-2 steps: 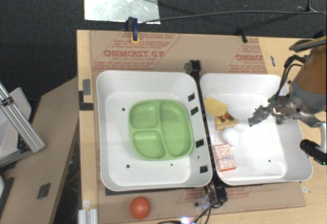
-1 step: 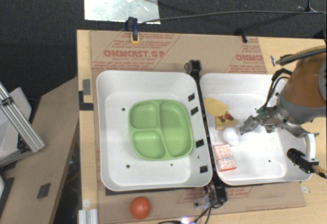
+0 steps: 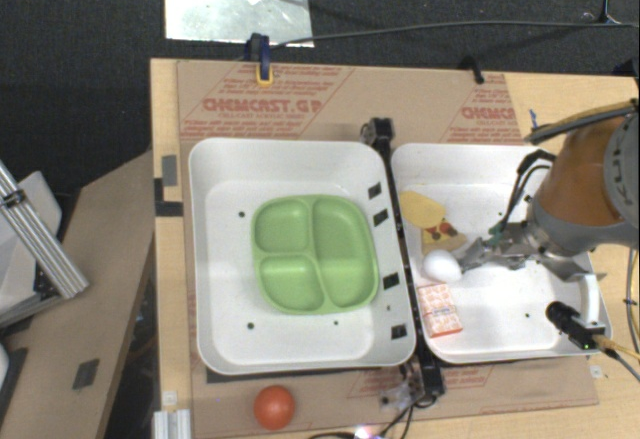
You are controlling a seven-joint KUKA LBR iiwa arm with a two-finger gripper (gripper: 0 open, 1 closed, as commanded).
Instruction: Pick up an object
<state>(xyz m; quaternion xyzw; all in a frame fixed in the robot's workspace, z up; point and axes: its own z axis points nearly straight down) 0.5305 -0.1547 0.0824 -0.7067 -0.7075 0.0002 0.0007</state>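
Down at the front edge of the bench (image 3: 560, 92), an orange ball (image 3: 274, 406) is sitting on the bare board, outside both bins and just below the left bin (image 3: 215, 257). Inside that left bin a green divided plate (image 3: 314, 254) is lying flat, its four compartments facing up.

I am reaching in from the right, my grey arm with its orange band (image 3: 585, 182) bending down over the right bin (image 3: 500, 327). My pincer (image 3: 468, 259) is pointing leftward, low over the bin floor, toward the wall the two bins share. A white egg-shaped object (image 3: 440, 266) is lying right at my fingertips, touching them or very nearly so; from this angle I cannot tell whether it is sitting between my fingers or just in front of them, and I cannot tell how wide my pincer is standing, so I am not claiming hold of anything.

Just beyond the white object, toward the back of the right bin, a yellow piece with a reddish-brown patch (image 3: 428, 211) is resting against the bin's left side. Nearer the camera, a small flat packet with a red-and-white pattern (image 3: 438, 309) is lying in the bin's front left corner, just below the white object and apart from it.

At the back of the bench a blue and yellow clamp (image 3: 260, 60) is gripping the board's edge.
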